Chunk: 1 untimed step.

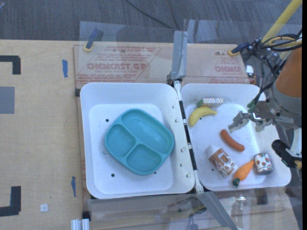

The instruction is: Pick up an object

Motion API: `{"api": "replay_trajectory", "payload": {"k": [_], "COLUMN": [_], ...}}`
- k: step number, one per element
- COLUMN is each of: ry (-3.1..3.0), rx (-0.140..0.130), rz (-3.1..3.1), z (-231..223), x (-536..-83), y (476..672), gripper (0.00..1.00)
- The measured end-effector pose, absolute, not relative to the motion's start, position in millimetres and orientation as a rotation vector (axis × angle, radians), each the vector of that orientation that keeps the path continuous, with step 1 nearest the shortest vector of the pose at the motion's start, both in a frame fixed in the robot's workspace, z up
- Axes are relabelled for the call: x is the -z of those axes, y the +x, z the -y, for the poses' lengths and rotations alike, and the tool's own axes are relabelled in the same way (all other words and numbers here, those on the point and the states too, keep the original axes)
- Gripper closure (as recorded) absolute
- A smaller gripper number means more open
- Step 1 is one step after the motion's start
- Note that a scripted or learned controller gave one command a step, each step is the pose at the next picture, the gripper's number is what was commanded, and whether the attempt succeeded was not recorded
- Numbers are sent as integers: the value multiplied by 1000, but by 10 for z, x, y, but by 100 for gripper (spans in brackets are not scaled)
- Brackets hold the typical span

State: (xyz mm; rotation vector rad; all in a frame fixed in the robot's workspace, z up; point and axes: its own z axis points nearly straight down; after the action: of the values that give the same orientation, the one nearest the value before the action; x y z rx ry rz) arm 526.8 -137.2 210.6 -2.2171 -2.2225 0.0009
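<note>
Gripper (244, 120) hung open, holding nothing, over right bin (283, 178), just above sausage (232, 140), right of banana (200, 114).

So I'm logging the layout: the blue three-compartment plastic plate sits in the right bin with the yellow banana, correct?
Not quite. The camera view shows the blue three-compartment plastic plate in the left white bin; the yellow banana is in the right white bin.
</note>
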Motion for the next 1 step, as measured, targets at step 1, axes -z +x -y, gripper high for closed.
{"api": "replay_trajectory", "payload": {"k": [1], "ry": [-2158], "rx": [8], "rz": [2294], "z": [1687], "x": [-882], "y": [5459], "gripper": [0]}}
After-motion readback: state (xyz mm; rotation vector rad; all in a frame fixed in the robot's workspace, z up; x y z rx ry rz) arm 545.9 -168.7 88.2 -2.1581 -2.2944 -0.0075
